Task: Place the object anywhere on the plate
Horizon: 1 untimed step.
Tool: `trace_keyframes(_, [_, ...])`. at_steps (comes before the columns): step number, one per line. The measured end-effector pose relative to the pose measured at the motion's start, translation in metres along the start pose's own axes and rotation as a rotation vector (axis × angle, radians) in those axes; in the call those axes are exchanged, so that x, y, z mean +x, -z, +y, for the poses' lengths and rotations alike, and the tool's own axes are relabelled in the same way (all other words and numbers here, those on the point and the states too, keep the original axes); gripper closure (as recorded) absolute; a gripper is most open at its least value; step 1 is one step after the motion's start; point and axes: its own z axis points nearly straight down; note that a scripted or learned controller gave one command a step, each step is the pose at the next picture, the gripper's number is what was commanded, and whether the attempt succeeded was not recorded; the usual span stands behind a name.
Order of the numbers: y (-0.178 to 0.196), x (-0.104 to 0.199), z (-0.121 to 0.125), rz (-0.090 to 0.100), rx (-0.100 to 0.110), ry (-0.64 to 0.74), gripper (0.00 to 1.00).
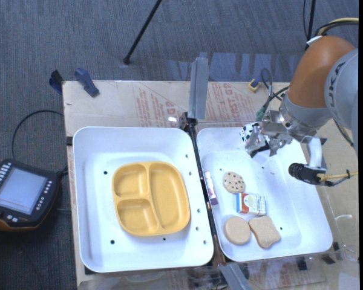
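Judging by position, a small black-and-white object [250, 132] is taken as the task's thing: it sits at the pincer [259, 139], over the far-left corner of the right bin [311, 222]. Whether it is gripped between the fingers cannot be told, nor how far the pincer is open. Cookie [233, 182], carton [251, 203], round biscuit [236, 230] and bread slice [265, 231] are clustered nearer. Yellow 3-compartment plate [151, 197] is centred in the left bin [91, 162], an easy drop target.
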Motion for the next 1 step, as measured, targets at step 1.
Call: trace_keyframes(1, [0.0002,0.0000,0.0001,0.000,0.000,0.000,0.00])
